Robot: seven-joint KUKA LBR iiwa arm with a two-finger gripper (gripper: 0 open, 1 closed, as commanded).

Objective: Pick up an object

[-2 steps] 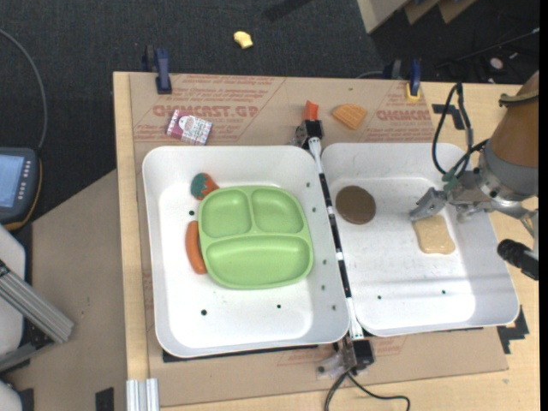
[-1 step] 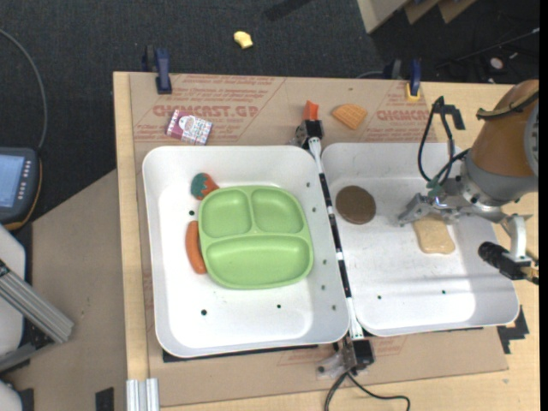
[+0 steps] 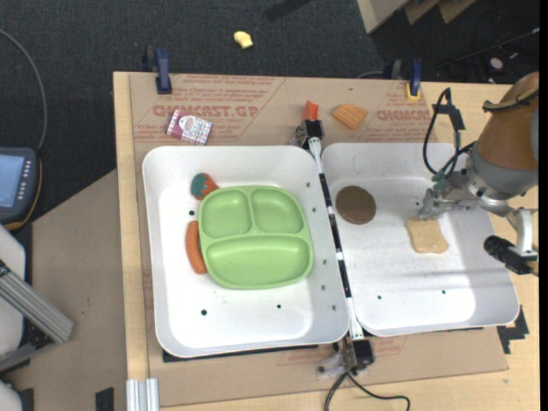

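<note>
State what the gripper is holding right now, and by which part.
Cannot be told. The gripper sits low in the right bin, right at the top edge of the tan slice, but a grip on it isn't visible.

A single fixed camera looks down at a slant on the bench [image 3: 257, 101] from above its near edge, far enough back to take in both white bins [image 3: 171, 315] and dark floor beyond the bench's far side.

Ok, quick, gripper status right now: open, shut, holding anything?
Gripper: over the right bin, just above the tan bread-like piece. Open or shut cannot be told, and nothing is visibly held.
</note>
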